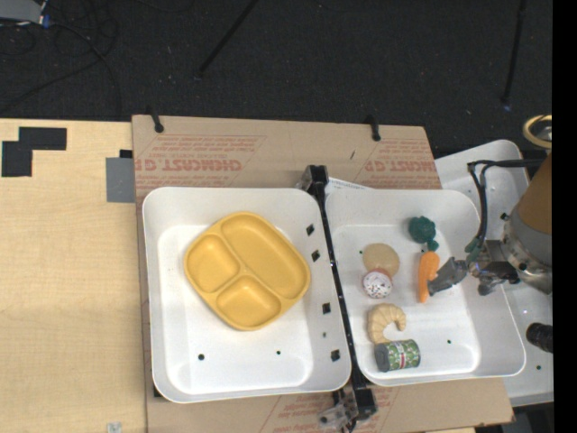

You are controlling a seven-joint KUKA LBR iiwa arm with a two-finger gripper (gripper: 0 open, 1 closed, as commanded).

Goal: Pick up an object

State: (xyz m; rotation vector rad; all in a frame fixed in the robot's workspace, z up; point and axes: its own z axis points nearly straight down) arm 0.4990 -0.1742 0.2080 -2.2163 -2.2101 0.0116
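The right bin (455, 354) holds several small items. An orange toy carrot (425, 276) lies upright in the picture, with a dark green toy (421, 229) just above it. To their left are a round beige piece (381, 258), a red-and-white ball (377, 285), a croissant (387, 320) and a green can (398, 355) lying on its side. My gripper (469, 276) hangs over the bin's right part, just right of the carrot. It is open, and nothing sits between its fingers. The left fingertip (445, 279) is close beside the carrot.
A yellow divided plate (246, 269) lies in the left bin (171, 350). A black divider (329, 278) runs between the bins. Cardboard (270, 156) lies under both bins, and the wooden bench (63, 278) stretches to the left. Cables (480, 197) run near the arm.
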